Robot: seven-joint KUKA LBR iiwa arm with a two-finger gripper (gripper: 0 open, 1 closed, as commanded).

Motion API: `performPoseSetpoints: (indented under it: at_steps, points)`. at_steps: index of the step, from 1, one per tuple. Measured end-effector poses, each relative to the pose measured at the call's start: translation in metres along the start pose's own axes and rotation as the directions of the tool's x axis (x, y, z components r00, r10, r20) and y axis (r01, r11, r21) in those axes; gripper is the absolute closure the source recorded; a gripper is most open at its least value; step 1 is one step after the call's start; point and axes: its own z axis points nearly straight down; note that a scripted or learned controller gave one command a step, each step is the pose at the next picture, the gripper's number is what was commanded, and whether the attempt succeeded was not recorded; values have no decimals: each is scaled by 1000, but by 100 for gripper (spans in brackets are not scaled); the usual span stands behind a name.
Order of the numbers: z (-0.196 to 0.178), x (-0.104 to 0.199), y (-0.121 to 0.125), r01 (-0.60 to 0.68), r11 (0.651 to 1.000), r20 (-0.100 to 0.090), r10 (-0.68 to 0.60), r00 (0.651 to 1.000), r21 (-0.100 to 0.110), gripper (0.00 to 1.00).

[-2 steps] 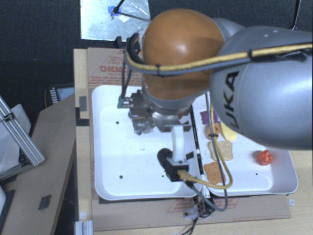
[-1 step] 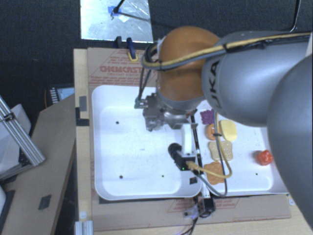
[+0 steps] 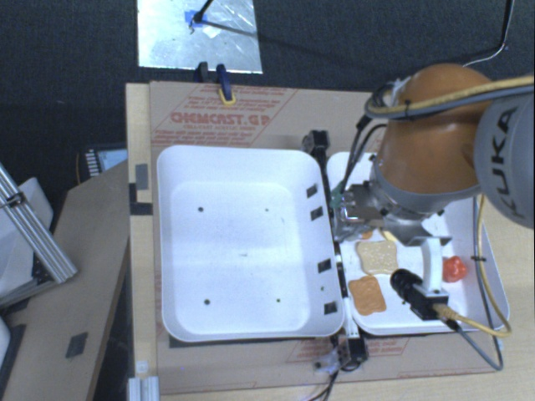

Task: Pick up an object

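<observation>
Arm (image 3: 451,132) overhangs right bin (image 3: 491,284) — gripper (image 3: 355,211) near divider, finger state: cannot tell. Below it: 2 toast slices (image 3: 378,257), (image 3: 367,295), red piece (image 3: 454,267). Left bin (image 3: 234,241) alongside.

Robot lab or test cell, not a home. Signs: a big industrial arm (image 3: 456,132) w/ orange band and loose cables over a bench; two white plastic bins, left bin (image 3: 242,241) and right bin (image 3: 493,291), sit on a printed cardboard sheet (image 3: 221,111). Aluminium framing rail (image 3: 29,228) at left, dark carpet-like floor, a shiny metal plate (image 3: 199,22) up top, prob. a calibration or mounting piece, hard to tell.
</observation>
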Motion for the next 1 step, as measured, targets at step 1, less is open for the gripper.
performPoseSetpoints:
  at_steps: [1]
  points:
    - [-98, 18, 40, 16, 1000, -5, -16, 1000, -14, 100]
